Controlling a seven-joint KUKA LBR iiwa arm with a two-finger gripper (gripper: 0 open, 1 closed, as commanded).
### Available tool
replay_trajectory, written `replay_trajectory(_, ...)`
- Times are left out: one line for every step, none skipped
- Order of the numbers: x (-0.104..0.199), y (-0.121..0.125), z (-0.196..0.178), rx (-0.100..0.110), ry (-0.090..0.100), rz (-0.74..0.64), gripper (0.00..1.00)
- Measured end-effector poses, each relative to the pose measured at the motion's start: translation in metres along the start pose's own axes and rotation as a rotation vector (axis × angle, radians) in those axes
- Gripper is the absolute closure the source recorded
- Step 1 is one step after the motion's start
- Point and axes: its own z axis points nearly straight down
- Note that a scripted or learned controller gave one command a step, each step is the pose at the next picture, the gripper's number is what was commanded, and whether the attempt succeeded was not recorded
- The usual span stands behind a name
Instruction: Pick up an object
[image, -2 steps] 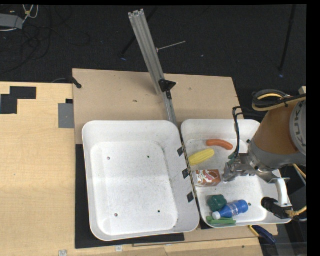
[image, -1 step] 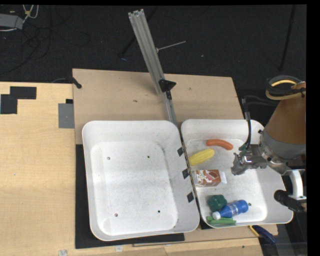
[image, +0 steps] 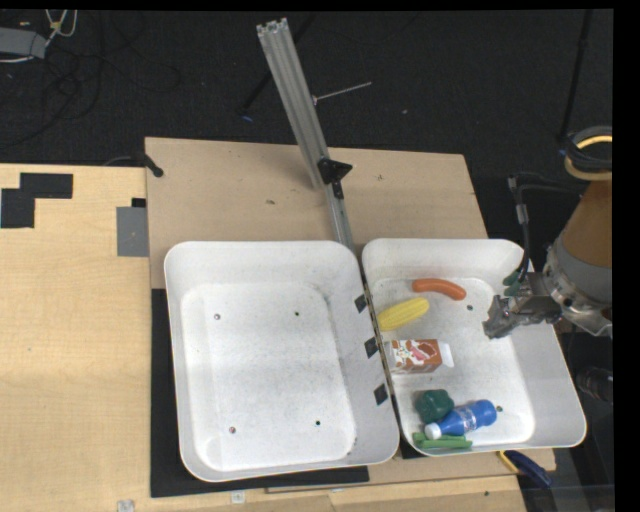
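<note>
Arm (image: 585, 245) low; wrist angled leftward

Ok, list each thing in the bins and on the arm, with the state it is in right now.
Hot dog: lying flat, untouched.
Corn cob: lying on its side, untouched.
Red packet: lying flat.
Blue bottle: on its side.
Dark green lump: resting against the bottle.
Gripper: over the right bin, holding nothing visible.
Left bin: sitting level.

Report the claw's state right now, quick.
Claw: over the right bin, at its right side; open or shut cannot be told. Nothing visible between its fingers.
</note>
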Motion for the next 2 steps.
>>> replay_trajectory(-0.001,0.000,-0.012,0.004,0.001,-0.001,1.00)
replay_trajectory(0.058,0.022,-0.008,0.005,0.003,-0.005,1.00)
